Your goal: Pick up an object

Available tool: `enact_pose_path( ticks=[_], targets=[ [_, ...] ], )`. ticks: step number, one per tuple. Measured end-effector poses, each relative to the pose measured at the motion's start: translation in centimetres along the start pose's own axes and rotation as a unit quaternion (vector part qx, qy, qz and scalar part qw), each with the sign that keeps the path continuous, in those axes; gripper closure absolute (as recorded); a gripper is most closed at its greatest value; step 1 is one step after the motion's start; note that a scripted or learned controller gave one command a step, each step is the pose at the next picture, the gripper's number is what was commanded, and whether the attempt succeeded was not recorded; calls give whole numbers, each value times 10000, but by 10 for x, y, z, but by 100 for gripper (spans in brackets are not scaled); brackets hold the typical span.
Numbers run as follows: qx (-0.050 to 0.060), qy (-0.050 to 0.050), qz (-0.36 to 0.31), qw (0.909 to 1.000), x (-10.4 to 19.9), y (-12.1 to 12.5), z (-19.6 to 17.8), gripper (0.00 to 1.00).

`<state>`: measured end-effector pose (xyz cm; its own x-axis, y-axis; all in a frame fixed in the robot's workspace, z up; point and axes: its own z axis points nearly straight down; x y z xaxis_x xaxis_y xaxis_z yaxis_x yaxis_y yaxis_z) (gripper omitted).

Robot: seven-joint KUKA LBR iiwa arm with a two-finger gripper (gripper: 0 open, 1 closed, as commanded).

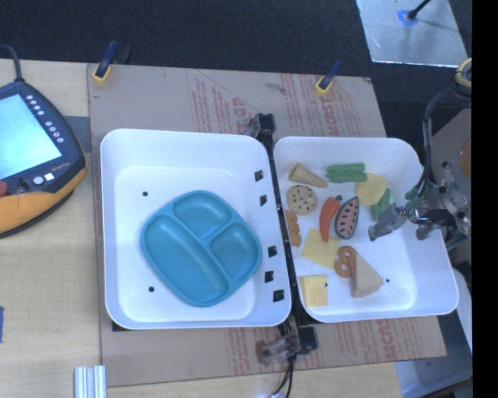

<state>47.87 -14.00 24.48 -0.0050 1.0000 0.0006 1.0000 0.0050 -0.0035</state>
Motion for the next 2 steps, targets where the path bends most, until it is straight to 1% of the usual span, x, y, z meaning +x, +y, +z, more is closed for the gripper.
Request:
enact_pose_path(
  ticks=[1,2],
  targets=[
    [36,11,-22,10000,33,48,100,0],
    [-4,-9,-15,10000,40,90,156,0]
  ],
)
